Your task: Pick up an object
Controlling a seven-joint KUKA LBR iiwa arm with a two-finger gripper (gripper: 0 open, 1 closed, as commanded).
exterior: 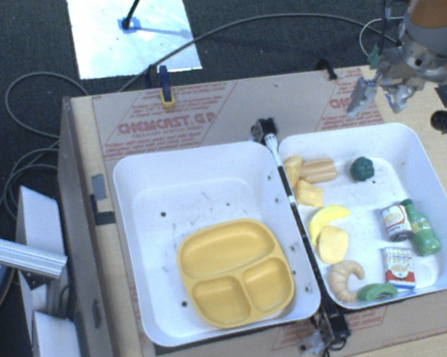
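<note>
Croissant (345, 275) in right bin, well below the jaws (379, 97)

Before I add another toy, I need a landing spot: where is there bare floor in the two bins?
The left bin is bare behind the yellow tray. In the right bin, a small patch lies between the green ball and the can. Its left side and front are crowded with food pieces.

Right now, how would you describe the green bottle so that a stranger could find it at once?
Look in the right bin, near its right wall. The green bottle lies there, cap pointing away, right beside a small can and above a red and white carton. It is the only long, bright green thing with a label; the other green items are a dark round ball and a curved piece.
</note>
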